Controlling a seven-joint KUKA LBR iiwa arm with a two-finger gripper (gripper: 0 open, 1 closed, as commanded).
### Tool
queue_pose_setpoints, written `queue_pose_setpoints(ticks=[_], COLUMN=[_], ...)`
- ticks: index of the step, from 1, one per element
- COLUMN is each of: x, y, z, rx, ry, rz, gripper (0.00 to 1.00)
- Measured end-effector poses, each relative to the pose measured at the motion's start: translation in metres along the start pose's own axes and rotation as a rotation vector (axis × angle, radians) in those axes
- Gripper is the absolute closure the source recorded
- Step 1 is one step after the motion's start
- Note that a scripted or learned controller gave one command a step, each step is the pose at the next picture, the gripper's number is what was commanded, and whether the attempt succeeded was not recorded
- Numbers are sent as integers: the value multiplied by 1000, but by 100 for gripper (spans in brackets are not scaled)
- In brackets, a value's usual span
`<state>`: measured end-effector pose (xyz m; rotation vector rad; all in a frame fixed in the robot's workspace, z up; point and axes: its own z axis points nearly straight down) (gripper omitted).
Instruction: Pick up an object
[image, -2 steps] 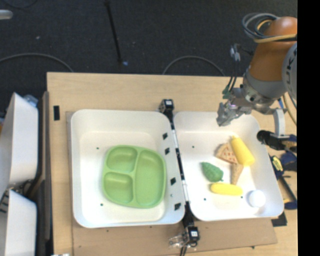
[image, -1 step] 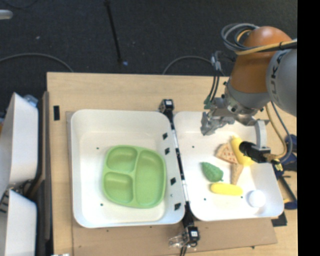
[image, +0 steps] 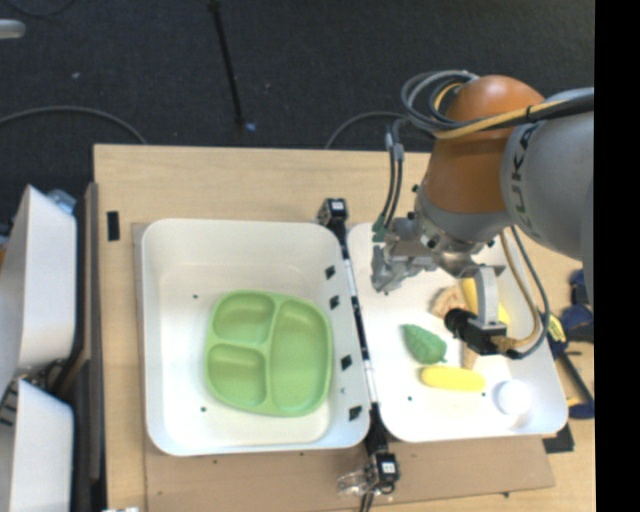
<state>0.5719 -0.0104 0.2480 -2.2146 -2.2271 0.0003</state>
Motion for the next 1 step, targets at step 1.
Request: queue_pose_setpoints(ticks=[1], x=[48], y=[-26], z=[-4], rx=[-1], ry=[1], rz=[-1], gripper=[100])
